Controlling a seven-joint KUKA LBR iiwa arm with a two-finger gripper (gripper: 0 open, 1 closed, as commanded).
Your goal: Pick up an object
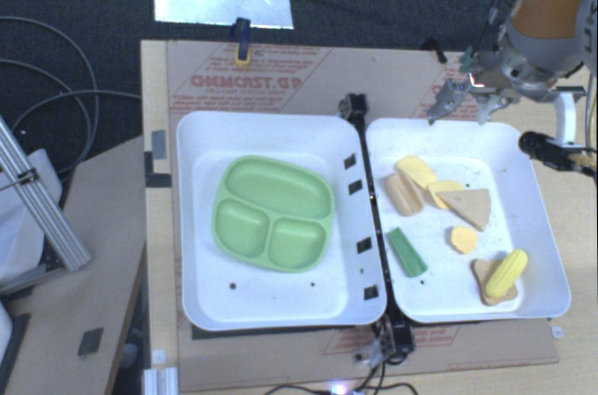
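We log the gripper (464,104), fingers apart and gripping nothing, above the right bin's (537,197) far rim. Below it lie a yellow block (416,171), wedge (470,206) and corn cob (505,274); nothing stands between.

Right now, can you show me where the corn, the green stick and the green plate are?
corn (507,273): camera view, middle of the yellow cob.
green stick (406,252): camera view, middle of its length.
green plate (274,186): camera view, ridge above the two small compartments.

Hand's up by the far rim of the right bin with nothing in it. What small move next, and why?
Probably bring the hand toward the near side and down over the yellow piece, the closest item. The hand sits above the right bin's far rim, open, while all the food lies lower in that bin.
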